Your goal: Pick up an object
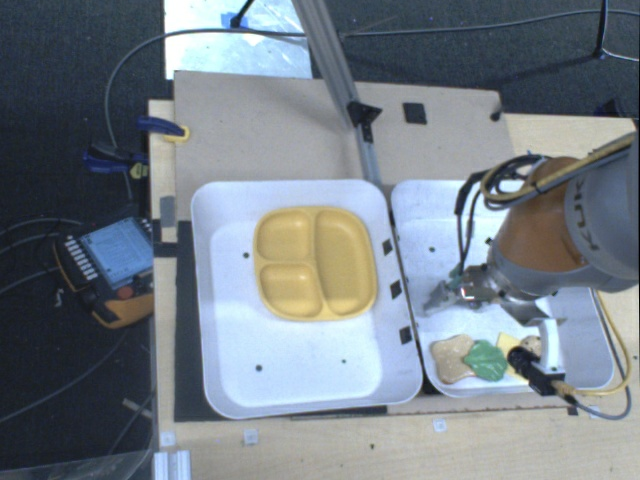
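Gripper (447,295) position in the camera view: over the right bin (420,213), at mid-height of its floor and toward its left side, with the grey arm and its orange band (535,233) coming in from the right. Two thin metallic fingers point left and slightly down; they appear spread a little, with nothing between them, so the tool is judged released and unloaded.

Candidate objects lie together in the near part of the same bin, below and slightly right of the fingertips. The beige flat piece (452,357) is nearest, with its long axis running roughly from the bin's near edge toward its middle. The green piece (488,360) touches its right side. A small yellow piece (508,341) sits just beside the green one, partly under the arm's hardware. None is lifted off the floor.

The coming move is judged to be a short travel toward the near edge, then a descent onto the beige piece. Room is limited: the bin's near wall stands close behind the cluster, and the pieces crowd one another.

The left bin (215,268) bears a yellow divided plate (314,262), well apart from the gripper. Both bins rest on the tan bench (260,118).
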Controlling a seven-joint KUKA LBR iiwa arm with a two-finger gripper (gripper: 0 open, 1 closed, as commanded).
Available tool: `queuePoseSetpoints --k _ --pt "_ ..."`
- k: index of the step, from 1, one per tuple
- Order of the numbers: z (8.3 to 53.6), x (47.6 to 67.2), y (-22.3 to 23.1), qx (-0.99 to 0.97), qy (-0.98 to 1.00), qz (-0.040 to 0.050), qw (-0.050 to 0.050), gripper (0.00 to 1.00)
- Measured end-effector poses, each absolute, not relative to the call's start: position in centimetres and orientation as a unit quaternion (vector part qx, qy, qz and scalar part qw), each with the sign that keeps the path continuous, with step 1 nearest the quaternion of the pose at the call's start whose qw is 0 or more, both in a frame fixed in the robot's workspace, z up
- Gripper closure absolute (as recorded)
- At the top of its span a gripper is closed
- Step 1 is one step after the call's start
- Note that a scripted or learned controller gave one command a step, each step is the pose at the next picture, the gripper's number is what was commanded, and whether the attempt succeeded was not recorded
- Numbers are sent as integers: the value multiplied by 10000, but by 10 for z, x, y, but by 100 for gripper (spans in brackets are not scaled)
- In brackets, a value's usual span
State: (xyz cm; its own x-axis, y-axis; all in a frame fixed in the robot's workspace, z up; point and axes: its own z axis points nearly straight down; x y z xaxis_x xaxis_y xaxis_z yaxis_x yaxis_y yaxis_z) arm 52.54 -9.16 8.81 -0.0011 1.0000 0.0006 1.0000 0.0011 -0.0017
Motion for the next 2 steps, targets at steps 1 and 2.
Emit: queuePoseSetpoints --k 1,2 --pt "101 527 -92 -7066 -7076 -9 -9 100" --pt "165 532 -95 -7056 -7086 -22 -32 100"
